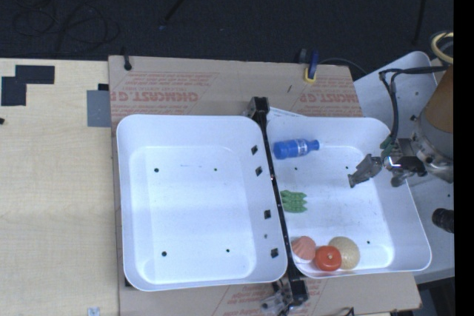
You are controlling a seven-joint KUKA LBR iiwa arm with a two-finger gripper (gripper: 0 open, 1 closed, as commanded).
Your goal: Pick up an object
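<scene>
The right bin (406,233) holds a blue bottle (295,149) lying on its side near the far left corner. A small green ridged piece (293,201) lies by the divider. At the near edge sit a pink piece (303,248), a red round piece (328,258) and a tan round piece (345,251), close together. My gripper (364,172) hangs over the bin's right half, well to the right of the bottle and the green piece. Nothing shows between its fingers.
The left bin (137,159) lies beside the right one, split off by a black clamp strip (269,192). Both bins rest on a cardboard sheet (192,85). The arm's wrist and cables (415,152) crowd the right bin's right rim.
</scene>
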